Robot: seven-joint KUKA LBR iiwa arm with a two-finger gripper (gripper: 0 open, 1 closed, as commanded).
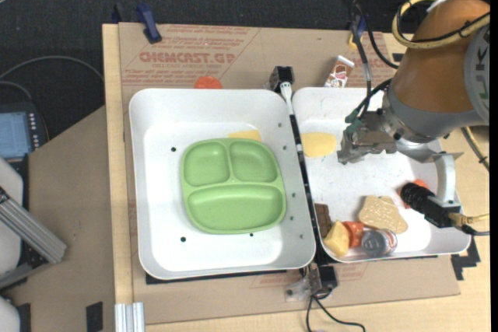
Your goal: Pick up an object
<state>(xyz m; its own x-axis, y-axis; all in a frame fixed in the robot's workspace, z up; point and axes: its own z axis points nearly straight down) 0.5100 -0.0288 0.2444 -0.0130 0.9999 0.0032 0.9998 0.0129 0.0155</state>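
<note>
Objects available for picking lie in the right bin (436,245): a pale yellow rounded piece (319,143) near its upper left corner, and a cluster along its lower edge comprising a tan toast-shaped item (383,214), a yellow block (337,239), a small red piece (354,230) and a grey round item (374,244). The gripper (352,153) hangs over the bin just right of the pale yellow piece; its finger state cannot be told. The left bin (152,167) holds a green divided plate (232,186).

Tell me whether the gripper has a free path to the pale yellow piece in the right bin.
Probably yes: the gripper hovers just right of the pale yellow piece, with bare bin floor between them.
</note>
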